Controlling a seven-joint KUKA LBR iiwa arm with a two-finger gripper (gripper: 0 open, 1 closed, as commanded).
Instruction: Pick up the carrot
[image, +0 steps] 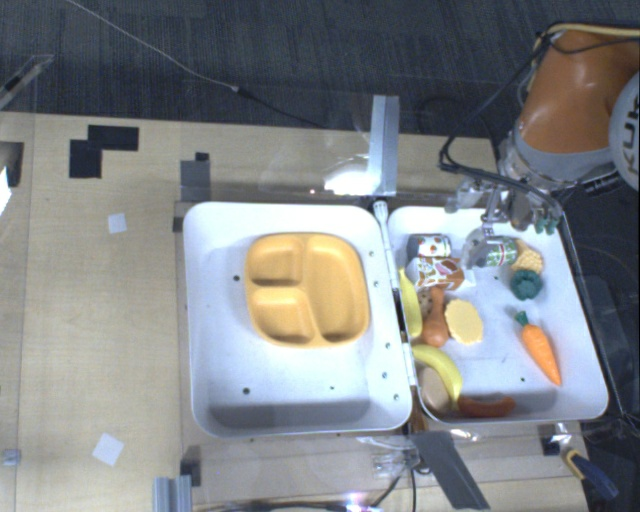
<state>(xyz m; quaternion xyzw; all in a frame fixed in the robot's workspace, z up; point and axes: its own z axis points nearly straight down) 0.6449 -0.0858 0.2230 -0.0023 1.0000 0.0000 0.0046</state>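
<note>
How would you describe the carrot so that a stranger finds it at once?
Look in the right bin, along its right side. The carrot lies there below a dark green item. It alone is a bright orange cone, green top up, tip pointing to the lower right.

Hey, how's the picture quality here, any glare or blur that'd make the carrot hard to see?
In the camera view, the carrot is sharp and evenly lit against the right bin; a bright glare spot sits on the bench just above the left bin; the gripper looks dim and slightly smeared; soft shadow pools along the left bin's near wall.
</note>
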